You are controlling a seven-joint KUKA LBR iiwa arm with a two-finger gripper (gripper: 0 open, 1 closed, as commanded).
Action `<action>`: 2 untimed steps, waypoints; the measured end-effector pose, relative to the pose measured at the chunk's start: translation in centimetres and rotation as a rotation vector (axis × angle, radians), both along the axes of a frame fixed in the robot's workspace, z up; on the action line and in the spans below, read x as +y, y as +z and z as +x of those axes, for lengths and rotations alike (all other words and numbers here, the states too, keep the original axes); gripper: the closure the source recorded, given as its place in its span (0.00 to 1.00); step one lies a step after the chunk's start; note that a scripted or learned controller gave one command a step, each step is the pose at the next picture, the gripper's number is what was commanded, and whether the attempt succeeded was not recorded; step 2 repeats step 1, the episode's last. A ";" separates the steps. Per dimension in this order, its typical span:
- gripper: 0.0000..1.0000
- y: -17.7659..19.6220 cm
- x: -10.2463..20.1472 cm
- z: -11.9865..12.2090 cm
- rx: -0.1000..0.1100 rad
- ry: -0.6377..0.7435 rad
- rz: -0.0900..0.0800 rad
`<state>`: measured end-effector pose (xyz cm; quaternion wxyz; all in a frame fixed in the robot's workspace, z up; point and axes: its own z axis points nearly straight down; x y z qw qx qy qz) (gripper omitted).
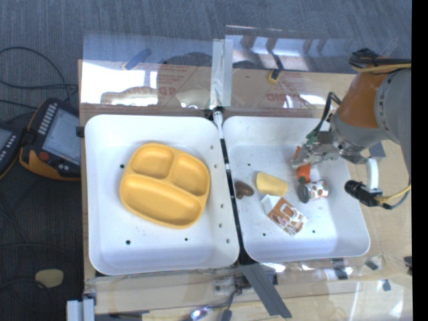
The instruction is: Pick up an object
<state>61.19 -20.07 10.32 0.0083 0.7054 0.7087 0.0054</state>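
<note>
Hovering gripper (306, 160), touching orange object (304, 172)

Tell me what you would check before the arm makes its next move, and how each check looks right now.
1. Gripper is over the right bin, where the loose objects lie: ok.
2. A target sits close below it: ok, a small orange object lies just under the gripper.
3. Target stands apart from its neighbours: not ok, the orange object touches or nearly touches the small can.
4. Something is already held: cannot tell, the gripper's tips blend into the objects beneath.
5. Other objects are out of the way: ok, the yellow block, brown piece and printed packet lie further left.
6. Yellow tray sits in the left bin, away from the arm: ok.
</note>
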 end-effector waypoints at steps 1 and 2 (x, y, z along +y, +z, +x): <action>1.00 11.7 5.1 3.8 0.020 -0.001 0.002; 1.00 11.7 5.1 3.8 0.020 -0.001 0.002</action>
